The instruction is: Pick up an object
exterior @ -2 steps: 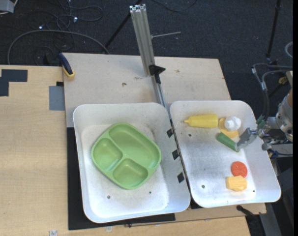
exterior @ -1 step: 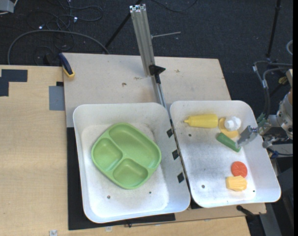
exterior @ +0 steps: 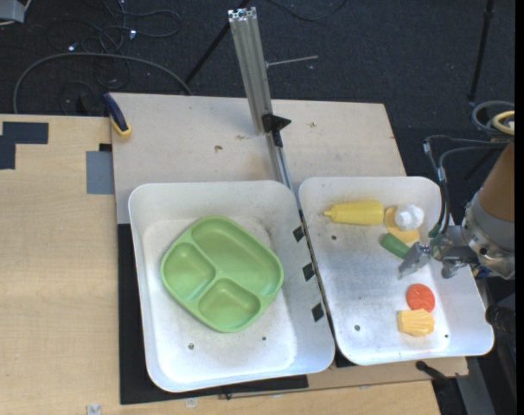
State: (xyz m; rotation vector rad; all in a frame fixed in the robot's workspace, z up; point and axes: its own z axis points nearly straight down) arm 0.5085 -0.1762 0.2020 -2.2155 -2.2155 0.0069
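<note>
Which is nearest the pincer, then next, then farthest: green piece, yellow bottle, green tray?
Camera view, from the pincer:
1. Green piece, right bin, just up-left of the pincer.
2. Yellow bottle, along the right bin's far side.
3. Green tray, left bin, well across the divide.

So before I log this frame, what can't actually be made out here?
- Gripper: too small and blurred in the camera view to tell its state or whether it touches anything.
- Green object: its right end is hidden behind the gripper; identity unclear.
- White object: too small to identify.
- Arm: mostly cut off by the right edge.
</note>
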